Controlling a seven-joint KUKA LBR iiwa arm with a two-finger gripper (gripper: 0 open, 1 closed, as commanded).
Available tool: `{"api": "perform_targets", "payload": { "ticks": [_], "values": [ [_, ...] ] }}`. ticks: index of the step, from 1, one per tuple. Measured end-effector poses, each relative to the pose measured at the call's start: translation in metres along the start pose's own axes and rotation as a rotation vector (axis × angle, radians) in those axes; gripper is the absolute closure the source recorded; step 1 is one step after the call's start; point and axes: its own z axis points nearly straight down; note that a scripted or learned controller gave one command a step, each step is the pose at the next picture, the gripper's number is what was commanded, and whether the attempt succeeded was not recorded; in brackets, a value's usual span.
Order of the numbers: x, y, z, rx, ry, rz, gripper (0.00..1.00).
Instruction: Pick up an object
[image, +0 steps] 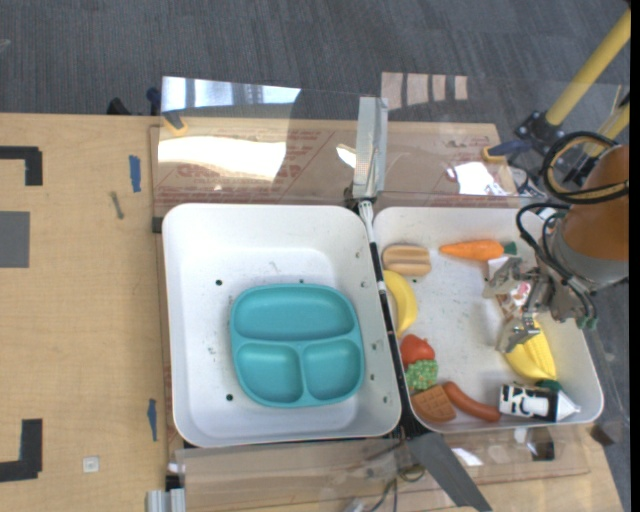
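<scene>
Right bin (470, 225): holds all the loose toy food, presumably as stock for picking.
- Carrot (472, 250), lying flat near the far wall, green top toward the arm.
- Bun (406, 259), by the divider, just above the banana.
- Banana (402, 300), curved along the left wall, touching or nearly touching it.
- Red piece (418, 349) and green piece (423, 374), bunched together below the banana; what they are is not clear.
- Waffle-like brown piece (434, 402) and sausage (470, 402), side by side at the near wall.
- Black-and-white tube (535, 402), on its side in the near right corner.
- Yellow piece (532, 355), tilted, directly under the gripper; the likeliest pick target by position.

Left bin (200, 240): one teal tray (297, 343) with three compartments, all bare. Probably set there as the drop place.

Arm: enters from the right, orange band (600, 220) above the wrist, cables trailing.

Gripper (520, 325): low in the right bin, tips pointing down at the top end of the yellow piece, near or touching it. Finger spread cannot be judged; metal parts and the toy blur together. No grasp can be confirmed.

Bench (70, 300): plain wood with black tape marks, left of the bins.
</scene>
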Motion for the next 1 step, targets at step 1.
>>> {"api": "perform_targets", "payload": {
  "ticks": [1],
  "values": [
    [0.0014,0.0025,0.013,-0.002,0.014,0.102,0.0]
  ]
}}
